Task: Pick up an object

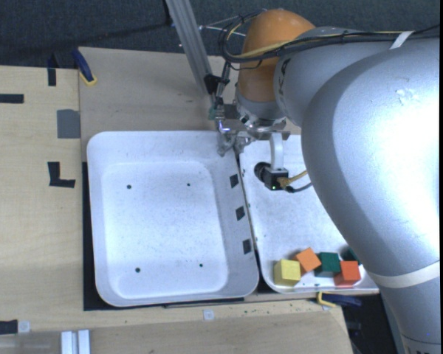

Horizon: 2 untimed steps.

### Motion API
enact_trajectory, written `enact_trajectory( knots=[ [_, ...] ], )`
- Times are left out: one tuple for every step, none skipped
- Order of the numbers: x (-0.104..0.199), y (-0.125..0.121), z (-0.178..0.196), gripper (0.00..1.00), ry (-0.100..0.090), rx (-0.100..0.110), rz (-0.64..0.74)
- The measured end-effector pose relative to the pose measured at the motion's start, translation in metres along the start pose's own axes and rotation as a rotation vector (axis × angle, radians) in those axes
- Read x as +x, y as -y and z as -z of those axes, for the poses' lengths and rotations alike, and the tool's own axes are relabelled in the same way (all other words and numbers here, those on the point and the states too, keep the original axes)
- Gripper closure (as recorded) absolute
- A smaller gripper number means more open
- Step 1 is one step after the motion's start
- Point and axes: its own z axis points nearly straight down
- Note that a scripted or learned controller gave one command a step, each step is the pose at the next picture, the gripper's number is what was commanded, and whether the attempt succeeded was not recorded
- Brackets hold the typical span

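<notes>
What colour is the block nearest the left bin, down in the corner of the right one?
Yellow block, seen in the camera view beside an orange block.

The 2 bins (162, 220) look like smooth white plastic with a faint speckle. The counter (29, 220) is pale, matt wood. The arm (376, 146) has a glossy grey shell with soft highlights, and its orange band (269, 39) is smooth and shiny.

left bin (103, 198) floor bare, wide open from above. right bin (299, 220) mostly covered by the big grey arm (376, 146); open floor just in a middle strip. blocks crowd its near corner: yellow block (286, 271), orange block (308, 259), green block (329, 262), red block (349, 271). gripper (229, 144) sits over the far end of the divide between bins.
</notes>
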Motion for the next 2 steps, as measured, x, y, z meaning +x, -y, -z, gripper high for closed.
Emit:
enact_trajectory(
  knots=[
    [-0.0022, -0.0001, 0.0002, 1.00, 0.005, 0.001, -0.002],
    [-0.0020, -0.0001, 0.0003, 1.00, 0.005, 0.001, -0.002]
  ],
)
